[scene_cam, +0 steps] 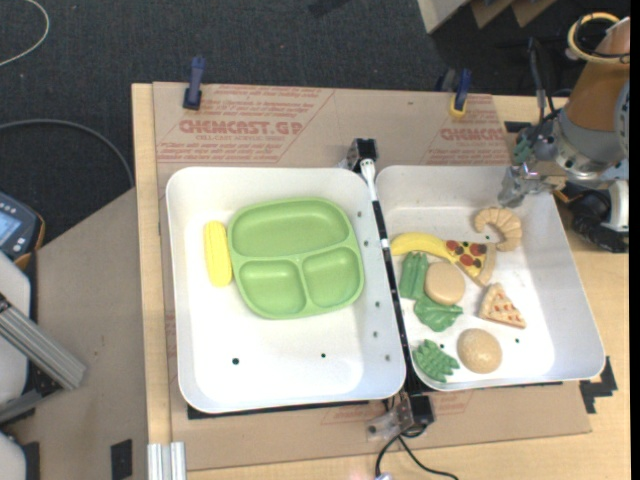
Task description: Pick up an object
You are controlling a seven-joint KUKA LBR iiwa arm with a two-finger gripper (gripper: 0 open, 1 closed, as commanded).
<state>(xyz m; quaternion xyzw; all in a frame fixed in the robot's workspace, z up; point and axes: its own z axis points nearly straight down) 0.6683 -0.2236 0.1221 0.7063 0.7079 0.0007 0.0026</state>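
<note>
Jaws hard to read: cannot tell whether apart or together, too small and blurred at the tip of the gripper (516, 182). Nothing visibly held.

Underneath, a sheet of brown printed cardboard (300, 118) pinned to the bench by a blue clamp (193, 80) and a yellow clamp (460, 96) along the far edge. Beyond that, dark carpet (200, 18) with loose cables.

On the cardboard, two white bins side by side. Left bin (190, 298): a green divided tray (295, 258) near the middle, with a yellow piece (216, 253) just beside its left rim.

Right bin (570, 298): toy food crowded together, including a banana (420, 243), a small pizza slice (470, 256), a croissant (500, 226), a round bun (445, 285), a second pizza slice (502, 308), a tan ball (480, 350) and several green pieces (412, 276).

Gripper poised over the far right corner of the right bin, reaching in from the right on the grey arm (590, 143). Croissant closest to it, just below and slightly left, apparently not touching. Everything else farther toward the near side of the bin.
</note>
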